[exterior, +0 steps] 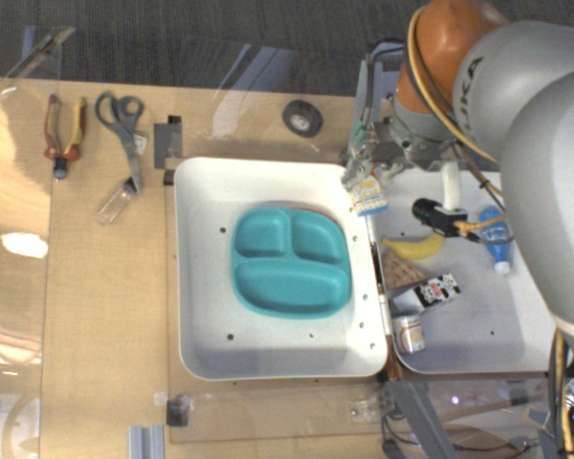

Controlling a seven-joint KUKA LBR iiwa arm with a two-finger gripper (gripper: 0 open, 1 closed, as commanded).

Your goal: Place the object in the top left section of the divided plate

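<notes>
Packet (367, 197) seen at gripper (366, 182) tips, over rim between bins, far-right of teal plate (291, 261). Fingers closed on packet, it seems. Plate centred in left bin (203, 256).

My bench (96, 304) was pale wood, lit warm, with a bright glare patch (24, 246) at nine o'clock. Beyond its far edge, at twelve, lay dark grey carpet (220, 8). At ten o'clock rested red-handled pliers (62, 137) and grey scissors (124, 132); a roll of black tape (302, 118) sat near twelve
</notes>
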